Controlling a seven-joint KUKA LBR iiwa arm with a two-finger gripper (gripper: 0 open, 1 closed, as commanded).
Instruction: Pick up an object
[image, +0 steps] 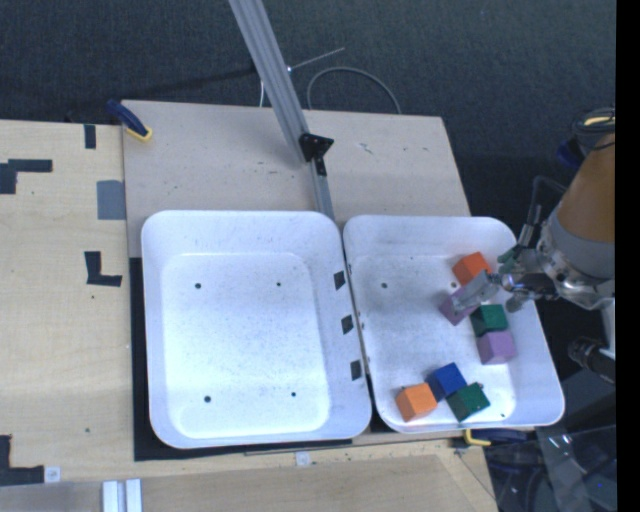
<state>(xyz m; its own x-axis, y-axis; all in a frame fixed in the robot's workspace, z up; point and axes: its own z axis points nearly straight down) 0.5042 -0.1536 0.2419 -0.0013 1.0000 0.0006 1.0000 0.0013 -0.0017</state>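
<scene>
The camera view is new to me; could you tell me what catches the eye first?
The bright blocks in the right bin stand out: an orange block, a green block and a lilac block on its right side, and an orange, blue and dark green trio near its front edge. The gripper reaches among the upper ones.

Right bin (400, 240) as landmark: white, fine dark speckle, few black dots. Left bin (180, 240) beside it: same white, same speckle. Inside the right bin: orange block (470, 267) at the far right, dull purple block (455, 308) just below it, green block (489, 319) right of that, lilac block (497, 346) under the green. Near rim: orange block (416, 401), blue block (447, 379), dark green block (468, 401). Gripper (478, 292) grey, arm (590, 200) orange-banded. Bench (60, 300) pale tan with black and grey marks. Floor dark blue-grey.
</scene>
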